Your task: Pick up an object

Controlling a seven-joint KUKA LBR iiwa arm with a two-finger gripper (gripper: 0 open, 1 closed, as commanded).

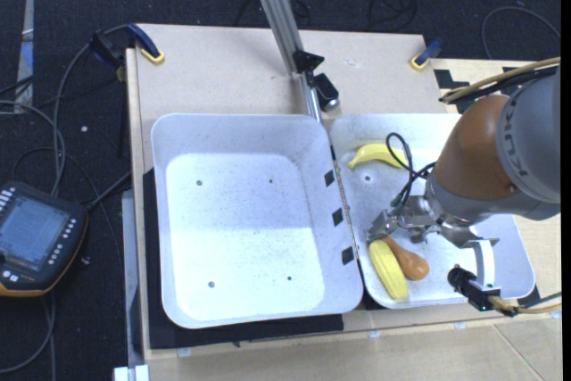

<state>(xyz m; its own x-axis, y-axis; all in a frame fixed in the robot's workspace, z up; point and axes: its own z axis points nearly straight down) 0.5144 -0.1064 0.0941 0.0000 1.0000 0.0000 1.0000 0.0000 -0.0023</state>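
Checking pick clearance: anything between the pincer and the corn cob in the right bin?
Nothing visible stands between them. The pincer hangs right at the top end of the corn cob. An orange-brown pear-shaped item lies against the cob's right side and could crowd a grasp. The banana lies apart, farther back.

My arm (pixel 508 161) reached in from frame right, over right bin (pixel 513 259). My gripper (pixel 399 226) hung low at bin's middle, just above corn cob (pixel 388 269) and brown pear-shaped object (pixel 410 261), both lying touching at bin's lower left. Banana (pixel 373 156) lay at bin's upper left. Left bin (pixel 241 219) sat center frame. Teach pendant (pixel 31 236) on floor, far left.
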